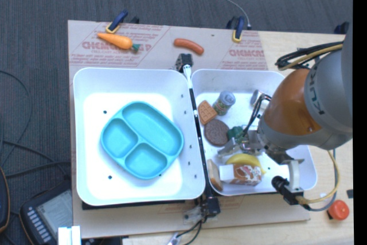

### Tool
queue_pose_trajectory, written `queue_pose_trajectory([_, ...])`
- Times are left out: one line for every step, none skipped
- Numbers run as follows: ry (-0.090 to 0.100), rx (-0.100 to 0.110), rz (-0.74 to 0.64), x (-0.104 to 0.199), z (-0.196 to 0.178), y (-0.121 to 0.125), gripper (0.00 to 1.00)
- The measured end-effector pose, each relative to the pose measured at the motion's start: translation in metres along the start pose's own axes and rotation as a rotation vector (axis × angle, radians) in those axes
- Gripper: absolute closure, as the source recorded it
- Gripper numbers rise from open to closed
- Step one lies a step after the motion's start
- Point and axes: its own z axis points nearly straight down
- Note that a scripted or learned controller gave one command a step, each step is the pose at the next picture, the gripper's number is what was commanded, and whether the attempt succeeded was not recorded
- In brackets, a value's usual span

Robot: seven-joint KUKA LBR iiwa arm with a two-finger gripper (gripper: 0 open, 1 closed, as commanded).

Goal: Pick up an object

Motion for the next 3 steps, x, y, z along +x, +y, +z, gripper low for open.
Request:
queue_pose_trajectory([0.006,0.009,0.000,0.001,-0.008,-0.001,1.00])
queue_pose_trajectory([0.006,0.009,0.000,0.002,-0.008,-0.001,0.00])
queue_pose_trajectory([0.010,0.017,-0.004,0.004,0.004,-0.004,0.00])
